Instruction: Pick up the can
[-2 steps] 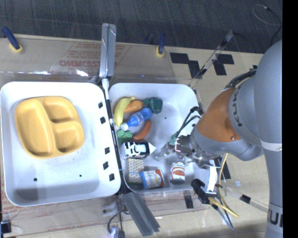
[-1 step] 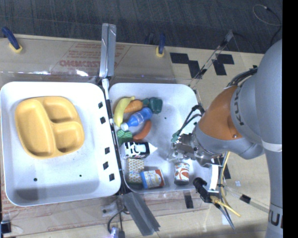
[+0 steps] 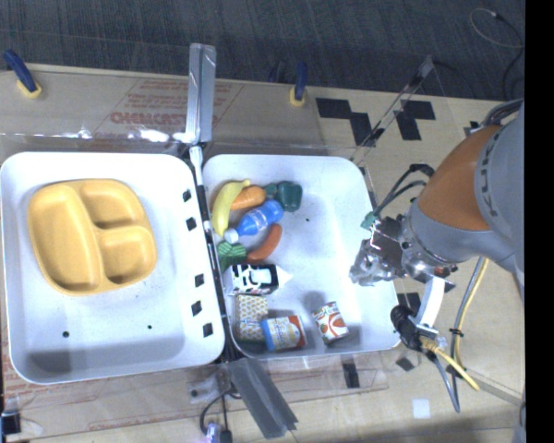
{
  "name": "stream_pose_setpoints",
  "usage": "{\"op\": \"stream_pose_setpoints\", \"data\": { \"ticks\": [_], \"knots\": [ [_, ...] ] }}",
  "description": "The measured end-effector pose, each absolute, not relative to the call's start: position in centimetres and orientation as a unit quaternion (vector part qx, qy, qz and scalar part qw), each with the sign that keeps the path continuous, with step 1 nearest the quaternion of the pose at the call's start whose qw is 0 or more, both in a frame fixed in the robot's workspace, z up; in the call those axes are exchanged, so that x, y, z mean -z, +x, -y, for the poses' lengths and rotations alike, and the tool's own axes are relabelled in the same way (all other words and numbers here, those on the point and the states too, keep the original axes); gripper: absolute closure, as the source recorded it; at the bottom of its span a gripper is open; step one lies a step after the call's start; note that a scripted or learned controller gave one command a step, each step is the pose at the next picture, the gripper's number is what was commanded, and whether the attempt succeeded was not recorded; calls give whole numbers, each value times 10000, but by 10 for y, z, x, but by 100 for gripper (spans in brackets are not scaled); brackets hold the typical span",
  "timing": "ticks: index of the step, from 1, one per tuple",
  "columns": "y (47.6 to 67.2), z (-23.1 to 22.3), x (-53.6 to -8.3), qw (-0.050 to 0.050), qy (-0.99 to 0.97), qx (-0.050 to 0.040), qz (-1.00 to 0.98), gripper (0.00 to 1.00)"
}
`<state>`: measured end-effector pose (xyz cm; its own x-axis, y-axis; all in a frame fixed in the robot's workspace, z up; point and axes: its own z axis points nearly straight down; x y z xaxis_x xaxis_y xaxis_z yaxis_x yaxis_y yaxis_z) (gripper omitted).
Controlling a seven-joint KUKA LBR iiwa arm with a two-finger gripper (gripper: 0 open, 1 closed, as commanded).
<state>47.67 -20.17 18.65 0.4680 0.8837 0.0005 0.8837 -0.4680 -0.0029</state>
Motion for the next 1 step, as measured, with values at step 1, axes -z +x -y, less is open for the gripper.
{"op": "stream_pose_setpoints", "data": {
  "ticks": [1],
  "knots": [
    [477, 201, -186, 17, -8565, -6, 5161, 0]
  ]
}}
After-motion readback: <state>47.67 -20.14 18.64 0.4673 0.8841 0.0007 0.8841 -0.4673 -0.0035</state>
